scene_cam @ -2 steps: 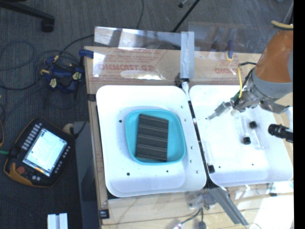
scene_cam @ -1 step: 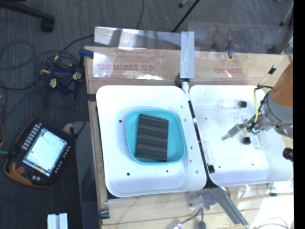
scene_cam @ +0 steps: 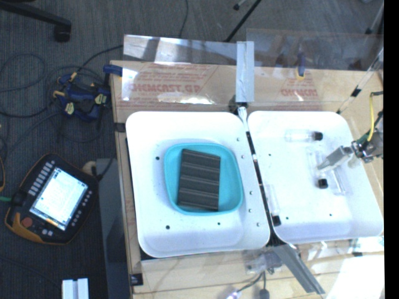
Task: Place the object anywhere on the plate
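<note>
Gripper [scene_cam: 330,167] seen over right bin [scene_cam: 293,223], reached in from right edge. Finger state cannot be told: parts look clear and blurred against white bin floor. Nothing seen held. Dark ribbed block [scene_cam: 199,179] found lying flat on blue plate [scene_cam: 171,167], near plate centre, long side running away from camera. Plate seated in left bin [scene_cam: 149,229]. Small clear tube with black cap [scene_cam: 303,136] noted in right bin, beyond gripper.
</note>
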`<action>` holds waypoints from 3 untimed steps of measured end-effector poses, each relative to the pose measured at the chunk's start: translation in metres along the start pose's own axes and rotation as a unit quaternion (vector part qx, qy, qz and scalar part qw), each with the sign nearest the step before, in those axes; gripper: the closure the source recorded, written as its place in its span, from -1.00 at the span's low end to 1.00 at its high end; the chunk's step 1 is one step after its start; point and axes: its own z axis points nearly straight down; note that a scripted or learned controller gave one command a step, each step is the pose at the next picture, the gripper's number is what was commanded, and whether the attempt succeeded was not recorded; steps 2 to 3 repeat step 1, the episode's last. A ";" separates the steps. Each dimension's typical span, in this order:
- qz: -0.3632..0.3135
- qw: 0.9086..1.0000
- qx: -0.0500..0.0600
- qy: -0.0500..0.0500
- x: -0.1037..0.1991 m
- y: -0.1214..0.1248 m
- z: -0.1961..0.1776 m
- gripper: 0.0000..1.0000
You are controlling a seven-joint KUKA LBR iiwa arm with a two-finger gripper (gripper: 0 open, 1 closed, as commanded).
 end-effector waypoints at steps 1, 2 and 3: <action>0.080 0.997 0.000 0.000 0.000 0.001 -0.124 -1.00; 0.080 0.997 0.000 0.000 0.000 0.001 -0.124 -1.00; 0.080 0.997 0.000 0.000 0.000 0.001 -0.124 -1.00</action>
